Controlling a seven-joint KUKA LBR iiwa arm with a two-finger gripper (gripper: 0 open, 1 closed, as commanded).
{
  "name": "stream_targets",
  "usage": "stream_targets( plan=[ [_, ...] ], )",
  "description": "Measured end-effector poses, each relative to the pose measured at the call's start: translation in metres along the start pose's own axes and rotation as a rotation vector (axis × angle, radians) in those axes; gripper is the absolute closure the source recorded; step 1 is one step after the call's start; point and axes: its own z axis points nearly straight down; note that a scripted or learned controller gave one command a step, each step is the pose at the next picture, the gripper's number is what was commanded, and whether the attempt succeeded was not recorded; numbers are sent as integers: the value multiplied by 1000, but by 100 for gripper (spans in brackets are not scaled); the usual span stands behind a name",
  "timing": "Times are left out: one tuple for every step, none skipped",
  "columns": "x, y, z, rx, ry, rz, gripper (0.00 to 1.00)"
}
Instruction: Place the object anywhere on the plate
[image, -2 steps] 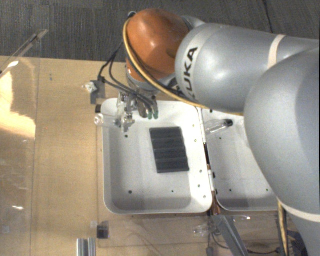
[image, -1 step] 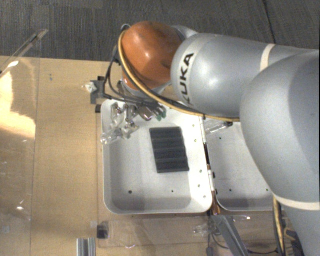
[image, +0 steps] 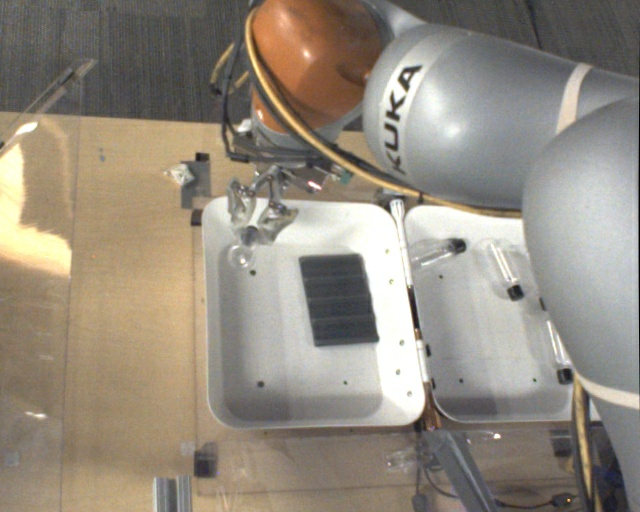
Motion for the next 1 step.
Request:
stream_targets(
  plan=[
    [-2, -1, -13, 3, -10, 4, 100]
  ],
)
